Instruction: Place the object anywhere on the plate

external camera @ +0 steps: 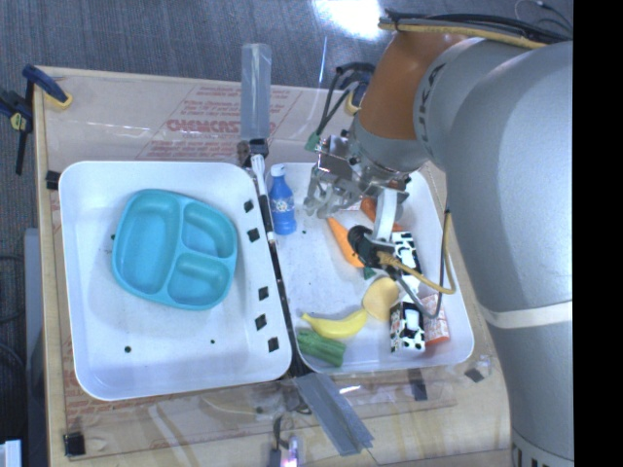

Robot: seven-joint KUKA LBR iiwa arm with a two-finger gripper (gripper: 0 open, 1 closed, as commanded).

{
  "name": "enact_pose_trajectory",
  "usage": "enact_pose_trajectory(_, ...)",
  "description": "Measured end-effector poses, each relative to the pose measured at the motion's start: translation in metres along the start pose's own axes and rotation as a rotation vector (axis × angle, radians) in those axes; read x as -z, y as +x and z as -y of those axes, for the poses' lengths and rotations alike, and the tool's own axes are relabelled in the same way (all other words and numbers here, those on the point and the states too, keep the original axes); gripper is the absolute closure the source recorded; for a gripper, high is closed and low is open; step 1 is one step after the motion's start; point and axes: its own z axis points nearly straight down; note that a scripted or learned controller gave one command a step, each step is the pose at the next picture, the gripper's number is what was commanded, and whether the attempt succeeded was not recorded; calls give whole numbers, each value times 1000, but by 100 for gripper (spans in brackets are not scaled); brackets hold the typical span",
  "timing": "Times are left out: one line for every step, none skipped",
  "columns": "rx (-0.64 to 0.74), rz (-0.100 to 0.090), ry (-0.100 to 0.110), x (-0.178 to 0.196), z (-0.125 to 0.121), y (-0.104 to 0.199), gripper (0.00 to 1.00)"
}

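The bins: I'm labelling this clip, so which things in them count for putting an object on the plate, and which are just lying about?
Part of the job:
- blue plate, left bin
- end effector, over the right bin
- whichever object it picks; none is between its fingers yet

Lying about, right bin:
- blue bottle
- carrot
- banana
- green vegetable
- cow-patterned cartons

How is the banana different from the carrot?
The banana is yellow and curved; the carrot is orange and straight. The banana lies near the front edge of the right bin, touching a green vegetable; the carrot lies farther back, just below the gripper. The banana lies sideways across the bin, while the carrot slants. Both are toy foods lying flat in the same bin.
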Motion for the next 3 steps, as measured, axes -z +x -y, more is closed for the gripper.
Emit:
enact_pose_trajectory(-177,1,-5,-1,-10,76,100)
enact_pose_trajectory(-546,0,-5,52,12,115,100)
enact_pose_trajectory(-498,2,-2,-12,4,151,100)
